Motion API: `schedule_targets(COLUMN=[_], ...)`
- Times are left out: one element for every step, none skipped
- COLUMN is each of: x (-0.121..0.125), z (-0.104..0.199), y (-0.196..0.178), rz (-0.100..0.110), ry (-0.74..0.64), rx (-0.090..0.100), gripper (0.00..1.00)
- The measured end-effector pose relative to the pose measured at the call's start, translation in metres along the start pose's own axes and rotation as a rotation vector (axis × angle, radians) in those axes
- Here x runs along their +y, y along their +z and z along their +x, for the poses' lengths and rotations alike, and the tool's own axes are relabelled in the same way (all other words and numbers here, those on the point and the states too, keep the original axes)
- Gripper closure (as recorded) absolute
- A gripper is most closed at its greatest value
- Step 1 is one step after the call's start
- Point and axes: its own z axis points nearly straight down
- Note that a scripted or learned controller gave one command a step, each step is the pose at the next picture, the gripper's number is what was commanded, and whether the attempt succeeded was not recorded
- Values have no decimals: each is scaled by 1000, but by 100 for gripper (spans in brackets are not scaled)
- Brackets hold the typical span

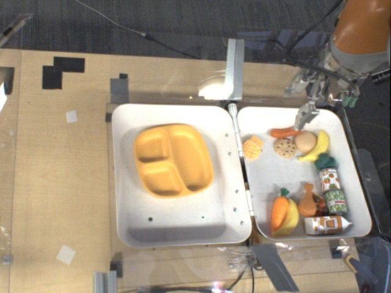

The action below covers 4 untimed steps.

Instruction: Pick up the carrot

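Gripper (306, 116) hanging over the far edge of the right bin (259, 209), below the orange band of the arm (361, 18). Fingers (305, 118) close together, with no gap to be seen between them and nothing held. Just beside the fingertips, toward the left: a small orange stick (281, 132) lying flat, one end almost under the gripper, touching or nearly touching it — cannot tell which.

Carrot (279, 211) lying well apart from the gripper, at the near end of the same bin, orange with a green top, pointing toward the near rim. Pressed against its right side: a yellow banana (293, 215). Next to that, a brown bottle (307, 201) and a small carton (327, 225) along the near wall.

Between carrot and gripper, in the far half of the bin: a round waffle (253, 146), a cookie (285, 147), a pale bun (305, 141), a second banana (320, 146) curving around the bun, a green piece (325, 162) and a can (330, 190) by the right wall.

In the left bin (125, 215): a yellow divided plate (173, 159), lying near the middle.
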Motion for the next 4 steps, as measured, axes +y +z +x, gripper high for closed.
schedule_targets(x=[17,22,-1,22], z=[75,100,132,172], y=[145,168,167,166], rz=[-3,0,-1,0], ry=[-59,147,234,291], rx=[13,-5,-9,-11], gripper=[0,0,0,0])
